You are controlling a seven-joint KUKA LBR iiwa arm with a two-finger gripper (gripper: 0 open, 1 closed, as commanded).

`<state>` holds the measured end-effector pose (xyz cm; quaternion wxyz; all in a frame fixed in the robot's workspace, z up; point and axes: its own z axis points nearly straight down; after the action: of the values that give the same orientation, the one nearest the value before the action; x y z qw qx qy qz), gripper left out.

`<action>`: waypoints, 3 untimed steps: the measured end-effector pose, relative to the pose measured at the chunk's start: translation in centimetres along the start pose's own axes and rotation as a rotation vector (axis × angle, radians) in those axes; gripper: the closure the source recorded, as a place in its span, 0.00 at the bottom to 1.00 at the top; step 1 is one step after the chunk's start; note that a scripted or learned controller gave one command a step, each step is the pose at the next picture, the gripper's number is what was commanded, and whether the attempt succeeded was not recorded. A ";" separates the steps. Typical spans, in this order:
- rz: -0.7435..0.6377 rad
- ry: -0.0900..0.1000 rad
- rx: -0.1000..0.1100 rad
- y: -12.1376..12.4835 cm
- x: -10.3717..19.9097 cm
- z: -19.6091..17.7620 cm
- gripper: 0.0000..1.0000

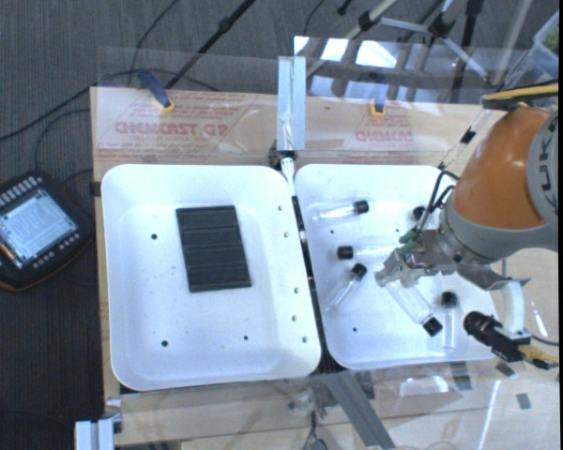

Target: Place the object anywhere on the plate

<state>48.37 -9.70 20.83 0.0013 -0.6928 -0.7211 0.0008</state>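
Note:
A dark ribbed rectangular plate (213, 247) lies flat in the middle of the left white bin (131, 345). Several clear vials with black caps lie scattered in the right bin (375, 345): one at the back (342, 211), one near the bin's left side (343, 289), one toward the front (418, 309). My gripper (397, 270) hangs low over the middle of the right bin, just above the front vial and right of the left one. The wrist hides what is under it.
Loose black caps (345, 251) lie among the vials. The orange-banded arm (502, 181) covers the right bin's far right part. A ridge (300, 251) separates the two bins. A pendant (28, 228) rests left of the bench.

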 end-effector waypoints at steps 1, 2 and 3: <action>0.146 -0.001 0.002 3.5 8.6 -1.1 1.00; -0.033 -0.001 0.003 4.7 14.6 2.6 1.00; -0.552 0.000 0.002 5.7 22.9 4.7 1.00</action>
<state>53.15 13.46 16.15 0.0021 -0.4700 -0.8827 0.0013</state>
